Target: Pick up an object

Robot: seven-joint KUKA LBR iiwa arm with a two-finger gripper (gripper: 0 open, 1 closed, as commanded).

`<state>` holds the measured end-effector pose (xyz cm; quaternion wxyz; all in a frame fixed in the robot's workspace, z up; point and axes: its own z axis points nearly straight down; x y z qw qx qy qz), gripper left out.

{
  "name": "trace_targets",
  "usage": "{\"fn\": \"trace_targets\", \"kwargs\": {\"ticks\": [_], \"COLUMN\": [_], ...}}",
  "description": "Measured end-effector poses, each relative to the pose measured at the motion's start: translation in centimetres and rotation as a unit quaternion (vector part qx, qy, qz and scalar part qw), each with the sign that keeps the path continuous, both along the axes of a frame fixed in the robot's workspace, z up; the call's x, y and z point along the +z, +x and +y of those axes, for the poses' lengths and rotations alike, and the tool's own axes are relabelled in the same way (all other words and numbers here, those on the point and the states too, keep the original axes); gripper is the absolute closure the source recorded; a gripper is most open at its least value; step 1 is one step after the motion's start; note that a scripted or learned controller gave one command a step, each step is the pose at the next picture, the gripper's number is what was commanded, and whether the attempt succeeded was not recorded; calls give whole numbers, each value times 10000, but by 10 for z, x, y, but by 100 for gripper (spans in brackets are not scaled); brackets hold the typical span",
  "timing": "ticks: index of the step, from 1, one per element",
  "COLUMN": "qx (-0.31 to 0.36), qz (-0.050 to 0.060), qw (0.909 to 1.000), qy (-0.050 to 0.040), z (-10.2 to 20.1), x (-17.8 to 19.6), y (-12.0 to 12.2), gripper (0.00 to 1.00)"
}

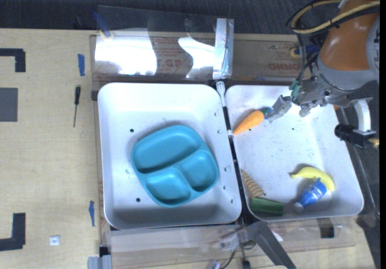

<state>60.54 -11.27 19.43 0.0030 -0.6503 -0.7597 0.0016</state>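
I'm reaching in from the right, wrist angled down-left, gripper pinching the green end of the carrot.

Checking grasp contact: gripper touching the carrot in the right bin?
Touching, as far as the camera view shows: the gripper meets the leafy end of the carrot with no gap showing between them. Whether it actually grips the carrot cannot be told.

Tool touching carrot

Blue divided plate in a white bin; orange carrot, yellow banana, green cucumber, blue bottle.
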Motion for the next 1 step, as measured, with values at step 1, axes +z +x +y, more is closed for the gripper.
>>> {"fn": "trace_targets", "kwargs": {"ticks": [1], "qx": [2012], "qz": [-46], "qw": [9795], "qy": [-5], "z": [8], "x": [-41], "y": [51], "gripper": [0]}}
